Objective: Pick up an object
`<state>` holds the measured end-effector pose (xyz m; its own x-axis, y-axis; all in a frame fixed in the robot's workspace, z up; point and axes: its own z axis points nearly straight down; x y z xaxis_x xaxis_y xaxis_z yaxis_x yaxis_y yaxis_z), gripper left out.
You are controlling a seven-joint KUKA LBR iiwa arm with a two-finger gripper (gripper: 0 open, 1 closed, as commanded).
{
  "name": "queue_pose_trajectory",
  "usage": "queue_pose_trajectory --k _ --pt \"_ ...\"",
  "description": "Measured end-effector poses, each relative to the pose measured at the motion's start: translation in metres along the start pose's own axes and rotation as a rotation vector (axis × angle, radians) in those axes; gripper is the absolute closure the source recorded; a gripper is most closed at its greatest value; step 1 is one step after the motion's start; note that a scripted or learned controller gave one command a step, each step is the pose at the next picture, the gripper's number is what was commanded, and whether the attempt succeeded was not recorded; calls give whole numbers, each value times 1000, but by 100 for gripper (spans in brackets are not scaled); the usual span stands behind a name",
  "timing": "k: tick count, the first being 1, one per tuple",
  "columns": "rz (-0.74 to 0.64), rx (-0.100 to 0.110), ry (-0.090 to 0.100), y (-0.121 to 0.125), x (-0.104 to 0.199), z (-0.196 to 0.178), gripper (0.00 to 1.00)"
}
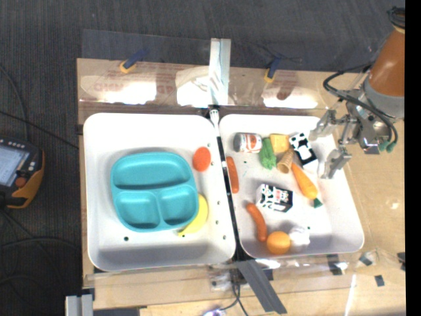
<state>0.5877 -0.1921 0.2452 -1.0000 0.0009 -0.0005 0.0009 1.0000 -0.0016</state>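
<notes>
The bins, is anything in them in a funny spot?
Yes. A long orange-red sausage lies along the divider between the left bin and the right bin, not properly inside either. A yellow banana is partly tucked under the teal tray. The other toys just lie jumbled in the right bin.

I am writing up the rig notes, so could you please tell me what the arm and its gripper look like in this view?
The arm has a broad orange band above a grey wrist section. Black cables loop out from the wrist on its left side. Below it sits the gripper, built of pale grey metal, with two slim light-coloured jaws. No markings or lettering can be made out on it at this size.
</notes>
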Motion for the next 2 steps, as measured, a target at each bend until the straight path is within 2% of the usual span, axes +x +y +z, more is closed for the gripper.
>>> queue_pose_trajectory --k 1,2 --pt "8 1 0 -19 -38 121 0" --pt "127 7 -40 -7 -24 145 0"
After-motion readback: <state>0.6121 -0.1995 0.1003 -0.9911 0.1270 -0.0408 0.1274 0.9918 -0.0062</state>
